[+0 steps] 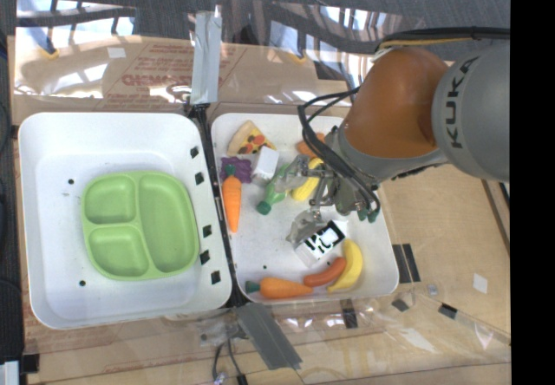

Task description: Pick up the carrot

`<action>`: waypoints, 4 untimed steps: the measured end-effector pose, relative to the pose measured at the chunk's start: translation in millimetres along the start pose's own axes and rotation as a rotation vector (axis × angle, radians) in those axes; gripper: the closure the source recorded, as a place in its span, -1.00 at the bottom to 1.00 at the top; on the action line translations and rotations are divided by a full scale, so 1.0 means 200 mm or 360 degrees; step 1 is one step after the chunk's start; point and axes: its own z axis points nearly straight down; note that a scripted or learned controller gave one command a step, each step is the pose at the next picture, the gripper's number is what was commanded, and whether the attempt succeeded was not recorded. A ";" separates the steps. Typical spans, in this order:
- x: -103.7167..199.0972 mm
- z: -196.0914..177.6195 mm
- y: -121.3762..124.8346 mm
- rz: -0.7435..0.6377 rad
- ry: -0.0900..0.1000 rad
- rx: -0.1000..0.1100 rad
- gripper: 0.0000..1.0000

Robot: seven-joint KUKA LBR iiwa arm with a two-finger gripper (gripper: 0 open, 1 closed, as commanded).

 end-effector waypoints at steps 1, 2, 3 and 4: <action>-0.04 -0.04 -0.52 0.0112 -0.0006 0.0003 -1.00; 0.15 0.36 -0.29 0.0385 0.0006 -0.0005 -1.00; 0.13 0.31 -0.29 0.0371 0.0004 -0.0003 1.00; 0.09 -0.09 -0.45 0.0300 -0.0017 0.0004 1.00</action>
